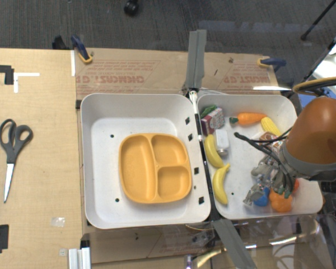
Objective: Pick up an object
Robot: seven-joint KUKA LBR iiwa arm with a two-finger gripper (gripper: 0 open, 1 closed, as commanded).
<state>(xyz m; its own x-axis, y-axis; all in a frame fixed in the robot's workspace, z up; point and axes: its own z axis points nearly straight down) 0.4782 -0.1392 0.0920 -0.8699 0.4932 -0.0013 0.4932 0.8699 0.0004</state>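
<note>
Low in the right white bin (302, 108), the grey arm's metal two-finger claw (260, 187) hangs above a small blue object (261, 199); whether it grips anything cannot be told. An orange round toy (280, 203) lies just beside at four o'clock. Two yellow plastic bananas (216, 167) rest at nine o'clock, an orange toy carrot (250, 118) and a yellow corn cob (270, 127) at twelve. A yellow three-compartment plate (155, 167) fills the left white bin (95, 150). Black-handled scissors (12, 150) lie on the bench (33, 206), far at nine o'clock.
</note>
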